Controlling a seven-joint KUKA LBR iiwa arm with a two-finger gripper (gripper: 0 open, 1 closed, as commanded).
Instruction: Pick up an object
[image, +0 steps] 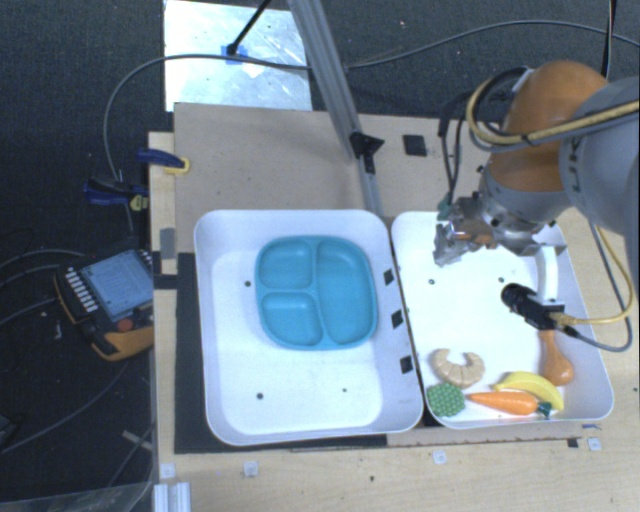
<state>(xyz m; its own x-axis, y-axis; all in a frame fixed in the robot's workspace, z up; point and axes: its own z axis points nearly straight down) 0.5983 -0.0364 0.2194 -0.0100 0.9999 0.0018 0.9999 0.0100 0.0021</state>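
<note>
so, nothing is picked up yet. the nearest candidate is a tan curled plastic croissant (458, 367), lying well below the claw (452, 243) in the camera view, almost straight under it. just past the croissant sit a small green knobbly toy vegetable (446, 400), an orange plastic carrot (503, 403) and a yellow plastic banana (528, 384). they are packed close, and the carrot and banana look to be touching. a white-handled piece with a brown rounded end (553, 358) lies lower and to the claw's right, along the bin wall.

the claw hangs over bare floor of the right-hand shallow white bin (470, 310). i cannot tell whether it is apart or together, and it carries nothing that i can make out.

i judge this to be the approach step. the next move calls for travel toward the cluster and a descent on one piece, and the croissant looks freest. crowding could spoil a grasp on the others.

left of the claw, the other shallow white bin (230, 380) holds a blue divided plastic plate (315, 292), well out of the way.
</note>
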